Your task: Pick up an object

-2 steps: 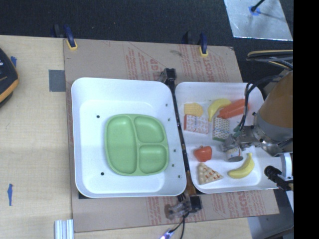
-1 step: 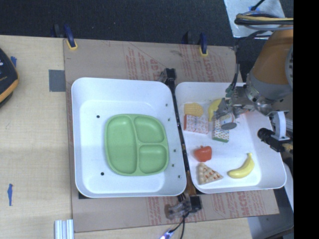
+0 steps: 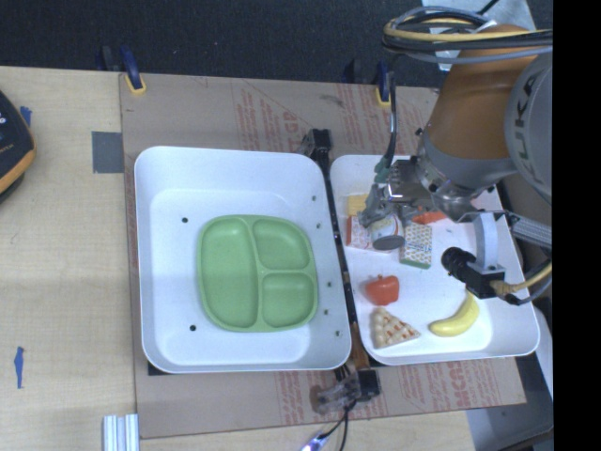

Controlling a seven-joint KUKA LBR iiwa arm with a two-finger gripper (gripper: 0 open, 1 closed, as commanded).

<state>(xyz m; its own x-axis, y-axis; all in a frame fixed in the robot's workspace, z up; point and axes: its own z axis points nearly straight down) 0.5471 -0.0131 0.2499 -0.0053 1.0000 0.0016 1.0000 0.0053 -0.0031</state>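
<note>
plastic toy food lay in the right bin (image 3: 507, 346), where the gripper (image 3: 387, 222) hung over a patterned packet (image 3: 418, 245), jaw state impossible to tell; the packet looked light and thin, best pinched across its short edges.

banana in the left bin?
No, the banana lies in the right bin, near its front corner; the left bin holds a green divided plate.

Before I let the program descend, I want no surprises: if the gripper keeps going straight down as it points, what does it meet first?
Probably the patterned packet beside the gripper, or the right bin floor next to it; depth is unclear from above.
</note>
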